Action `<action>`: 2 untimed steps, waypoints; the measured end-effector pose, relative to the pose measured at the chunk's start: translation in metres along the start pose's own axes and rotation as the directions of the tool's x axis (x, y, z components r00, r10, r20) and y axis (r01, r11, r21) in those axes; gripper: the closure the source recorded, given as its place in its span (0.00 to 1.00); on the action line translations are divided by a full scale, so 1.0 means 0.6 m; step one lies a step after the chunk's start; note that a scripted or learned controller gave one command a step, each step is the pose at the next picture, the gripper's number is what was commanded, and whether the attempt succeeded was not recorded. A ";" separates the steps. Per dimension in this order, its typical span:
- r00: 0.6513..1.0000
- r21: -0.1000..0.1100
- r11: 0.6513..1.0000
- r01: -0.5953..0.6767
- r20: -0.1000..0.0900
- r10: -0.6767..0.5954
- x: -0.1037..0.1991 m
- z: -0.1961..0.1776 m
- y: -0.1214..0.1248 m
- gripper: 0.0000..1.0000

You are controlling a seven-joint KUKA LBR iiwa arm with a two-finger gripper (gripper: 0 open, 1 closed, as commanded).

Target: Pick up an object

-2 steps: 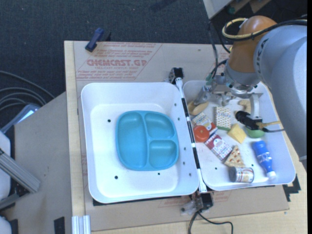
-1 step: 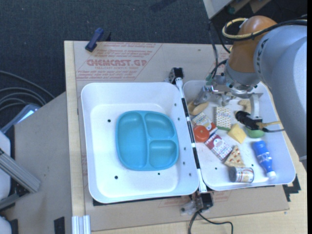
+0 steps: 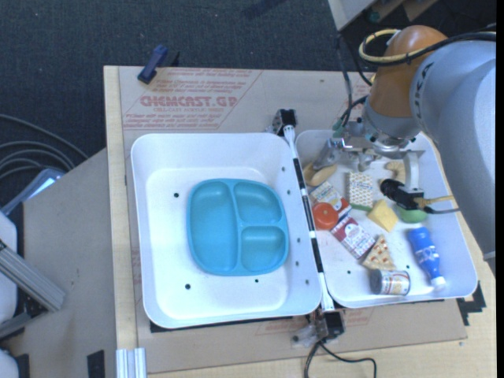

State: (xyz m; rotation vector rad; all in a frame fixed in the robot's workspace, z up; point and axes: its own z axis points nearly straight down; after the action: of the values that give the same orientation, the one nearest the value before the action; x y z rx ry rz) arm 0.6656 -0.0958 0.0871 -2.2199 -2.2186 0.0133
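Dark carpet [image 3: 71, 22] surrounds a tabletop [image 3: 118, 211] covered by a brown sheet, and two shallow white bins sit on it side by side.

The left bin [image 3: 157, 290] holds one blue divided plate [image 3: 236, 227] with three compartments, lying flat near the middle.

The right bin [image 3: 457, 278] holds the loose objects, eight that I can count. Nearest is a small can [image 3: 391, 282], lying on its side with its long axis running left to right. Just right of it lies a blue bottle [image 3: 425, 252], long axis running near to far and white cap pointing toward the near rim; its label is too small to read. Beyond the can are a tan cracker wedge [image 3: 379, 252] and a red packet [image 3: 354, 236], touching each other. Farther on are a red round lid [image 3: 324, 214], a yellow wedge [image 3: 383, 215] and a green piece [image 3: 411, 213]. Behind these a pale checked packet [image 3: 361, 187] lies flat.

The gripper [image 3: 370, 156] hangs over the far end of this bin, just beyond the checked packet, on the grey arm [image 3: 465, 85]. Whether the jaws are apart or together cannot be told, and nothing is seen held.

Past the bins, red print on the sheet reads "CHEMCAST GP" [image 3: 189, 99]. One blue clip [image 3: 153, 64] grips the sheet's far edge.
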 end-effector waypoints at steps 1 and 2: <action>1.000 -0.010 1.000 -0.001 -0.001 0.001 -0.001 -0.001 -0.008 0.00; 1.000 0.000 1.000 0.001 -0.001 -0.001 0.000 0.000 0.000 0.00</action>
State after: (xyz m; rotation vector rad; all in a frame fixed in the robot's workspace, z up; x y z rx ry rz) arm 0.6654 -0.0955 0.0868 -2.2184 -2.2190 0.0131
